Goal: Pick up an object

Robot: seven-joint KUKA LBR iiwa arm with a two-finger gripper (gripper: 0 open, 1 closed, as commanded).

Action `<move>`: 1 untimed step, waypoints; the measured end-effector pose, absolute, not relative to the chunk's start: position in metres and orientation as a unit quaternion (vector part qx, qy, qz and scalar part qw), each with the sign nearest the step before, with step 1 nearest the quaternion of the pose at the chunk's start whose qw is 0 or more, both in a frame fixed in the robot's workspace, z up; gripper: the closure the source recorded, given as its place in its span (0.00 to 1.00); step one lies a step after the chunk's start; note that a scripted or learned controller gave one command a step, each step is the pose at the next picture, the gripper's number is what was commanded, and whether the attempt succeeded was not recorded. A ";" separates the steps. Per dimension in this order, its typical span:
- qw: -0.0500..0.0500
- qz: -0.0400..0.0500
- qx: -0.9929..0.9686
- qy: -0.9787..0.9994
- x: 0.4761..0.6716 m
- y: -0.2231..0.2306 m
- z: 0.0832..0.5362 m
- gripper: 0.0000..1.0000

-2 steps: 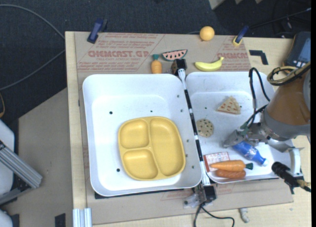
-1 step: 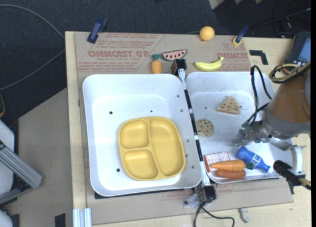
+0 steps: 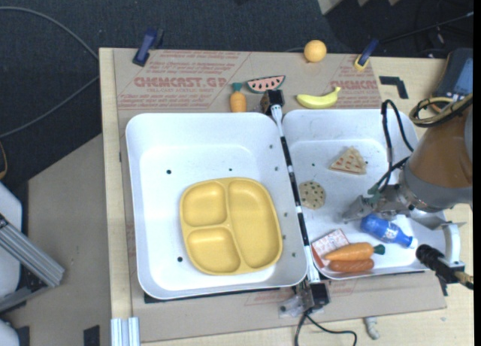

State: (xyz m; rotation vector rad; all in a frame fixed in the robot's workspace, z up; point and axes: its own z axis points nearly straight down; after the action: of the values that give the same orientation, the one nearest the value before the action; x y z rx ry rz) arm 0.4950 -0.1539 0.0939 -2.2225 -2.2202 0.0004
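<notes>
The bench [image 3: 188, 85] is a brown board labelled with red print, carrying two shallow white bins side by side; dark carpet and loose cables surround it.

The left bin [image 3: 150, 149] holds a yellow divided plate [image 3: 229, 226] near its front edge. The right bin [image 3: 316, 130] holds the candidate objects: a pizza slice [image 3: 349, 161] toward the back, a cookie [image 3: 311, 194] by the left wall, and at the front edge a blue bottle [image 3: 386, 230], a carrot [image 3: 352, 250], a sausage [image 3: 350, 265] and a small red-and-white packet [image 3: 329, 244].

The arm [image 3: 443, 164] enters over the right bin's right edge. The gripper [image 3: 373, 206] sits low, just above the blue bottle; whether the jaws are spread or pressed together I cannot tell.

Assessment: approach step, nothing lifted. The next move likely calls for a descent centred on the bottle, and a round body may roll.

Behind the bins lie a banana [image 3: 318, 98], a watermelon slice [image 3: 266, 83] and an orange ball [image 3: 315, 50].
</notes>
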 end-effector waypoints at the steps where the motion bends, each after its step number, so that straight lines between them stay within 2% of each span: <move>1: -0.001 0.000 -0.708 -0.707 0.495 -0.154 0.104 1.00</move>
State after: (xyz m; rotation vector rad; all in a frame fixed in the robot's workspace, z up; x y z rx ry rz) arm 0.4953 -0.1538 0.1036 -2.2243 -2.2208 -0.0003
